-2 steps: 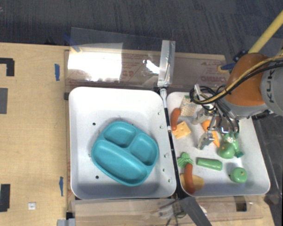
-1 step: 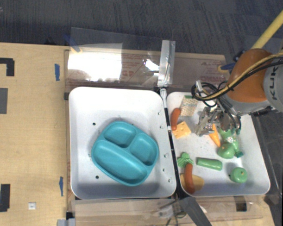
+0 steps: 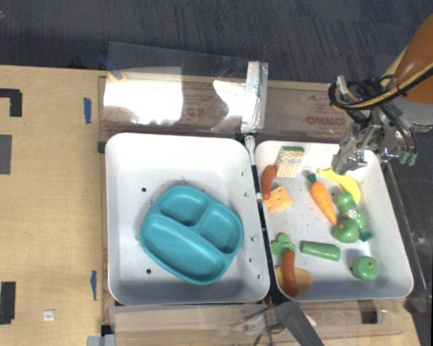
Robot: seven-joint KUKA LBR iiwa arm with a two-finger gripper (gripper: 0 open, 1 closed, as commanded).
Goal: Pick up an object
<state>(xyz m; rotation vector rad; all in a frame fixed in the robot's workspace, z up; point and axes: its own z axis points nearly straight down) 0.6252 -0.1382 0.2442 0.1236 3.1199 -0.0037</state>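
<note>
Camera view: gripper (image 3: pixel 347 160) at approx 1 o'clock of right bin (image 3: pixel 399 232), fingers pointing down, tips just above yellow banana (image 3: pixel 344 182); can't tell if open or shut, nothing visibly held. Banana lies touching orange carrot (image 3: pixel 323 199) at its 7 o'clock. Green pepper (image 3: pixel 348 230), cucumber (image 3: pixel 320 250) & green apple (image 3: pixel 366 267) sit toward 5 o'clock. Left bin (image 3: pixel 123 201) holds teal divided tray (image 3: pixel 192 233) near centre.

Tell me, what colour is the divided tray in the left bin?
Teal blue. The tray shows plainly in the camera view, lying in the white left bin.
</note>
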